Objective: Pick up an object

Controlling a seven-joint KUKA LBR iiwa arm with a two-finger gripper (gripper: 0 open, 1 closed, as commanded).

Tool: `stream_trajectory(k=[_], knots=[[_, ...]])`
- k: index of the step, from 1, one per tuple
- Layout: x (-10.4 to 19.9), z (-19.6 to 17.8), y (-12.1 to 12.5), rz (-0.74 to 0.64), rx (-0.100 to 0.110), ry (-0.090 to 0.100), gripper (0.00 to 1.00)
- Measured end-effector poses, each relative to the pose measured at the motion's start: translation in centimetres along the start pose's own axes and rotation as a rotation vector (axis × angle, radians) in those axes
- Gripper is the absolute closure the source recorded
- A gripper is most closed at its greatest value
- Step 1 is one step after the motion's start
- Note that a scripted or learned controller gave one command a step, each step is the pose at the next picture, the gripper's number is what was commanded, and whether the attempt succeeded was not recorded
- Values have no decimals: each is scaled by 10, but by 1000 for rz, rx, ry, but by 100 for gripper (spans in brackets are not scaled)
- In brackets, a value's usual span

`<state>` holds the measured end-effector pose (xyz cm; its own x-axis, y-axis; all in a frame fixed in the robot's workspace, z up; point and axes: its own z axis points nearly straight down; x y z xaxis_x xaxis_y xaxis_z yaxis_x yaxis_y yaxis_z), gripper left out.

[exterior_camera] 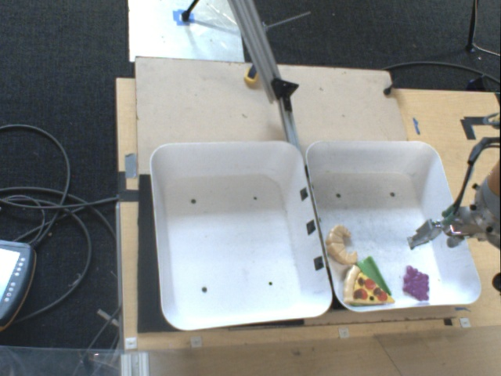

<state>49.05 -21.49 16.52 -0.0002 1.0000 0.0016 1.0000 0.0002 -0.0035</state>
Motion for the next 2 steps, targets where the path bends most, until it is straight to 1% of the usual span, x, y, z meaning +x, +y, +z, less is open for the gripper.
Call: stream_trajectory(k=[1,2], knots=[[5,44,-4,0,-1,0,0],[4,31,-2,-1,-7,-3,100]])
